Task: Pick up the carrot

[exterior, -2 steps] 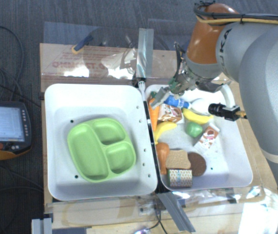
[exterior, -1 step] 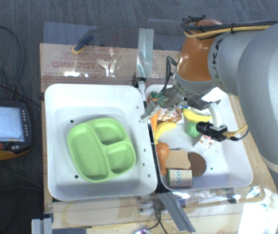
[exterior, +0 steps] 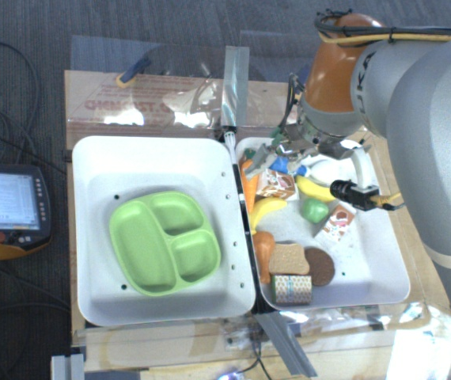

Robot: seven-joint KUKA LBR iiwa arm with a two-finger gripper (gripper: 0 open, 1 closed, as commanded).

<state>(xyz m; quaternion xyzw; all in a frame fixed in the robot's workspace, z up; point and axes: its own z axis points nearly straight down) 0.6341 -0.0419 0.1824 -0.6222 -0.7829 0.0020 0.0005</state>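
One carrot [exterior: 249,185], no legible labels

You are looking at an evenly, brightly lit scene. Glare is washing out the clear plastic sheet [exterior: 170,101] behind the bins and glinting off the plastic [exterior: 423,323] at lower right. The white bins [exterior: 91,172] are nearing overexposure, shadows are staying soft, and fine detail is blurring slightly throughout.

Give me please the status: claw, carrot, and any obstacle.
Claw low at right bin's far end, fingers hidden. Carrot lies along bin's left wall, not held. Banana and snack packet crowd against it.
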